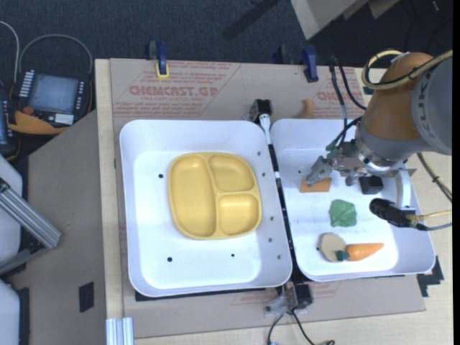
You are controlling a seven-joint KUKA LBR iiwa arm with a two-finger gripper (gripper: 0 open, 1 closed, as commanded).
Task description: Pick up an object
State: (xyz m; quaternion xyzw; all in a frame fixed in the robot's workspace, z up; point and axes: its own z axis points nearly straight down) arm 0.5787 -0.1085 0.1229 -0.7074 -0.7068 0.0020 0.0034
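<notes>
Orange block (315, 185) lies flat in right bin (410, 261), upper left part, near bin's left wall. End effector (321, 169) directly above block, one grey finger (317, 169) angled down toward it; opening width cannot be told, nothing seen clamped. Green piece (343, 213) just below block. Tan disc (331, 246) and carrot (364, 251) touching, near front rim. Left bin (140, 214) holds yellow divided plate (214, 194). Both bins on desk (108, 192).

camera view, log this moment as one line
gripper low in right bin, over orange block | green piece, carrot lying free | yellow tray in left bin
</notes>
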